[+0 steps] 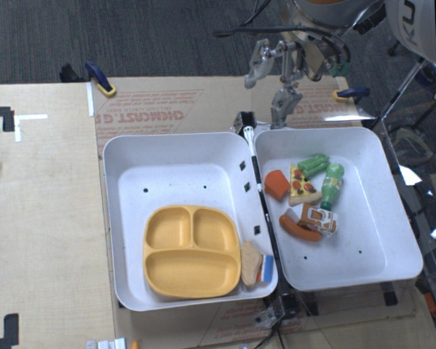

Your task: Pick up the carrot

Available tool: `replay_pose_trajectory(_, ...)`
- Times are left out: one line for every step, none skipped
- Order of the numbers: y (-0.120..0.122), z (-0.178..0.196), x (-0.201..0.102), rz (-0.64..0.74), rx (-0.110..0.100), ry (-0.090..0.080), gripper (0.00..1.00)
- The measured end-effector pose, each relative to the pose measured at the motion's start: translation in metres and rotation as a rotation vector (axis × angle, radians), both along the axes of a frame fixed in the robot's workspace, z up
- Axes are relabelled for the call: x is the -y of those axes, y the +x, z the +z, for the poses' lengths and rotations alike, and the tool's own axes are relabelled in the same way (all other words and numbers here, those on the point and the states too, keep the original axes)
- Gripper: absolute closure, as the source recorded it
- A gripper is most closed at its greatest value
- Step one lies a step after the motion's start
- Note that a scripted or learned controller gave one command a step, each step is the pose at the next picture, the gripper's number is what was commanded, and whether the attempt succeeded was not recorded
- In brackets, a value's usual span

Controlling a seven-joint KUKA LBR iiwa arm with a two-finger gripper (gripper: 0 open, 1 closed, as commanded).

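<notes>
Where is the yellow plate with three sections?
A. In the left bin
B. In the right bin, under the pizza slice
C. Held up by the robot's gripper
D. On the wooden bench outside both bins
A: the yellow plate lies flat on the floor of the left bin, while the toy food sits in the right bin.

A robotics lab test bench. 2 white bins [394,197] sit side by side on printed cardboard [149,108] that blue clamps [100,78] pin to a pale wooden tabletop [39,238] marked with black tape. Loose cables [254,22] trail at the far right, and the right bin holds toy food [306,195].
</notes>
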State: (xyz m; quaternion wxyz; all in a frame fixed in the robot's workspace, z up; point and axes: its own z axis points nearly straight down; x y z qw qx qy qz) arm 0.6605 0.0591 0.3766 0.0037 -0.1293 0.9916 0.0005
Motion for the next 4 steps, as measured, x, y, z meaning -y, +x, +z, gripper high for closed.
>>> replay_pose_trajectory(-0.051,0.153,-0.027,-0.064,-0.001,0.001,0.00)
replay_pose_trajectory(-0.048,0.162,-0.027,-0.065,0.005,0.002,1.00)
replay_pose_trajectory(-0.048,0.162,-0.027,-0.065,0.005,0.002,0.00)
replay_pose_trajectory(-0.054,-0.054,-0.089,0.088,-0.004,-0.001,0.00)
